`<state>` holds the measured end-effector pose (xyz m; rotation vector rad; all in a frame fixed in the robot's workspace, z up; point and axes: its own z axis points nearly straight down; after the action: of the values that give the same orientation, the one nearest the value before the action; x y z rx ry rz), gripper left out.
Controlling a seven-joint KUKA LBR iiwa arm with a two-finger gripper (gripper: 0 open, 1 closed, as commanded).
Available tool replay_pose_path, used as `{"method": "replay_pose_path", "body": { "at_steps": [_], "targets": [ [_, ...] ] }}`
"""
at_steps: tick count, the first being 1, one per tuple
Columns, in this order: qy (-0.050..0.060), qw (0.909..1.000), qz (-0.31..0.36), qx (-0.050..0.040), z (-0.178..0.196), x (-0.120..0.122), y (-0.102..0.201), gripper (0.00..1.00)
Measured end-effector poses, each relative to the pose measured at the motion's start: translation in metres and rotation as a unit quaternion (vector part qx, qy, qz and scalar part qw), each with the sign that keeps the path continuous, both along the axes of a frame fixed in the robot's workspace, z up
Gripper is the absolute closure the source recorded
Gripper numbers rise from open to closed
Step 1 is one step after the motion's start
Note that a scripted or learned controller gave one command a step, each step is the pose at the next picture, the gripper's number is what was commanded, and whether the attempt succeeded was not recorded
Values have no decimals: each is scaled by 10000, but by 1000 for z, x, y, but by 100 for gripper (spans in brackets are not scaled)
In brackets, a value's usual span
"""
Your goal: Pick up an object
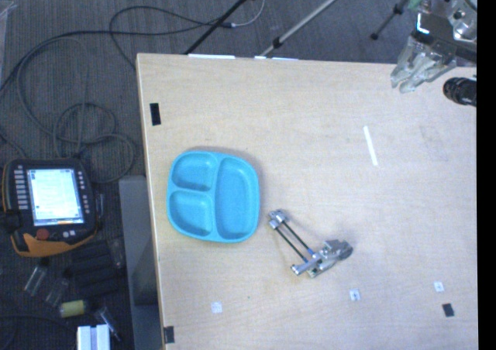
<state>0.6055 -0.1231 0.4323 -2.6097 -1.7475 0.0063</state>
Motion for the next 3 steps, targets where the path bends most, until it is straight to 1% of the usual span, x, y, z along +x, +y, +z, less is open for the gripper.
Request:
{"method": "replay_pose_path", "body": {
  "at_steps": [1, 2, 3],
  "targets": [
    [6, 9890, -1480, -9, 0, 2, -19, 100],
    [3, 9795, -2014, -19, 0, 48, -35, 100],
    [8, 9377, -3474, -16, -1, 48, -65, 100]
  ]
}}
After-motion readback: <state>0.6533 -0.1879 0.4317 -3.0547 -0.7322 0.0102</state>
